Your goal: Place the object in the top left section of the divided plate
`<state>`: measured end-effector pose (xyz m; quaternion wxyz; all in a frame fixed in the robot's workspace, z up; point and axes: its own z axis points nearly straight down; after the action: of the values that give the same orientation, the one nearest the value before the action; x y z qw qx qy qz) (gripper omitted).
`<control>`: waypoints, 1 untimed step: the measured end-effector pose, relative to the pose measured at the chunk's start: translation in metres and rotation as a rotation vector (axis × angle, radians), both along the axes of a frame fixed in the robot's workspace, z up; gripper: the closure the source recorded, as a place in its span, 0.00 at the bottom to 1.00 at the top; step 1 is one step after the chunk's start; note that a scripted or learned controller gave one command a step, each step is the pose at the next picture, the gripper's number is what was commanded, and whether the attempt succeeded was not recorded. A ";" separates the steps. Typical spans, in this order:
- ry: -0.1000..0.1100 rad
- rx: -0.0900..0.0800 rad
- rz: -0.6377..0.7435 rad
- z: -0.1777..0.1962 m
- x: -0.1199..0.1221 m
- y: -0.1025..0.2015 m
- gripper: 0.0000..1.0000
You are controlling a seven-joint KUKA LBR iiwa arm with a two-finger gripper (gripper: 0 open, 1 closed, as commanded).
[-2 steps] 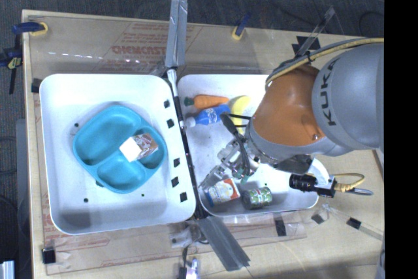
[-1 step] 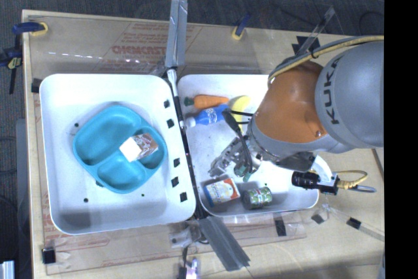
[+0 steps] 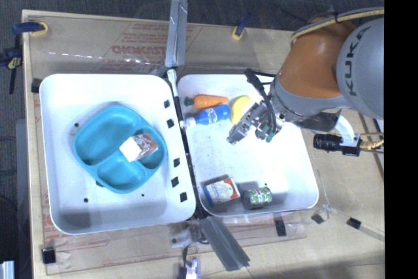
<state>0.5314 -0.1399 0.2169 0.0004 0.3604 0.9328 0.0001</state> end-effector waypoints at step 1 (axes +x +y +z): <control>0.002 0.000 0.017 -0.034 -0.054 0.004 1.00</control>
<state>0.4769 -0.1361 0.1834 -0.0006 0.3525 0.9358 -0.0004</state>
